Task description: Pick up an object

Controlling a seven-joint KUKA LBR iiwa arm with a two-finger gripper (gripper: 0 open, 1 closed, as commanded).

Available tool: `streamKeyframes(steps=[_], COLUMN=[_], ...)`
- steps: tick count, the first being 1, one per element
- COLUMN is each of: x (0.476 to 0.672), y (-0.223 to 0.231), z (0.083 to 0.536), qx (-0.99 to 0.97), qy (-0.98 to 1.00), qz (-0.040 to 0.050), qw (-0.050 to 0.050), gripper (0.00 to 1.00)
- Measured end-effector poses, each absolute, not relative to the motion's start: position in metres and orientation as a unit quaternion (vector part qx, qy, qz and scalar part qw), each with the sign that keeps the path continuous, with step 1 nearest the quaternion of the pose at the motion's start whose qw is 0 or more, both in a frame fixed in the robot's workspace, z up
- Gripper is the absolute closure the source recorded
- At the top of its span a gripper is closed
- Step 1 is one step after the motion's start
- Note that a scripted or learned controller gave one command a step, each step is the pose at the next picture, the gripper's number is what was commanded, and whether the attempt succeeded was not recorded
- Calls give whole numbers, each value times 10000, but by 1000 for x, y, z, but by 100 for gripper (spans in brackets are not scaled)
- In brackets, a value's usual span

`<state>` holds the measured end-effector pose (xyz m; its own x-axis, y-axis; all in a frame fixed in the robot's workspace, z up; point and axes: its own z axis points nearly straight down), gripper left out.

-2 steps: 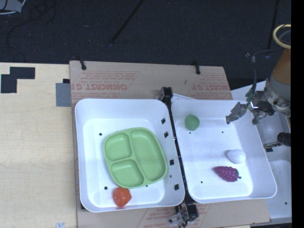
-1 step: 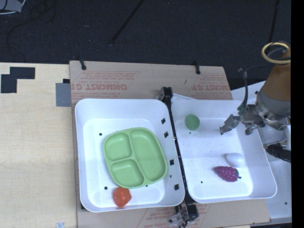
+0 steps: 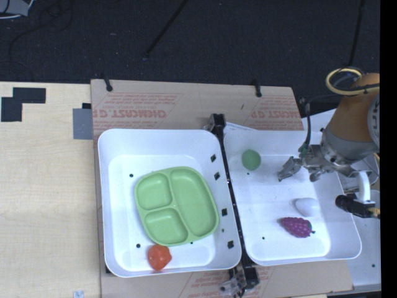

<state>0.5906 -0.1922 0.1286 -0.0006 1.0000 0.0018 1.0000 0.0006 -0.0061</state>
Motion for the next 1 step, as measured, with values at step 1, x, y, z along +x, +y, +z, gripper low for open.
streamKeyframes(steps=[1], x=[591], y=[-193], z=[142], qx=[-7074], qy=[-7069], qz=[10], qw=[16], gripper=[100])
